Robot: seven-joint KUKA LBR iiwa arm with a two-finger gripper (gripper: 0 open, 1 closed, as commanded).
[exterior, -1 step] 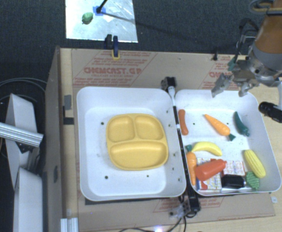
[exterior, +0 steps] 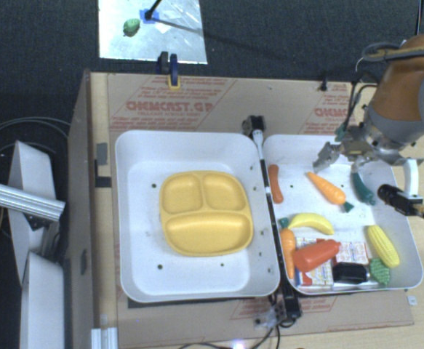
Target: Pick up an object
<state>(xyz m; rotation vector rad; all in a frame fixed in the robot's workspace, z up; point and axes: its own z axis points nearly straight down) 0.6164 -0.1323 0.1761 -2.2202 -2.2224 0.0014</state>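
Carrot (exterior: 326,187) lying diagonally, green tip toward lower right

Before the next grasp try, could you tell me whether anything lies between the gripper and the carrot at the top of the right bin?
Nothing visible: the gripper hangs just above and right of the carrot, with bare bin floor between.

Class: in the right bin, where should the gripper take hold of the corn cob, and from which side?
Grip the corn cob across its middle, coming straight down from above. It lies flat and slanted near the right bin's wall, with bare floor along both long sides, so the narrow width probably suits the gripper best.
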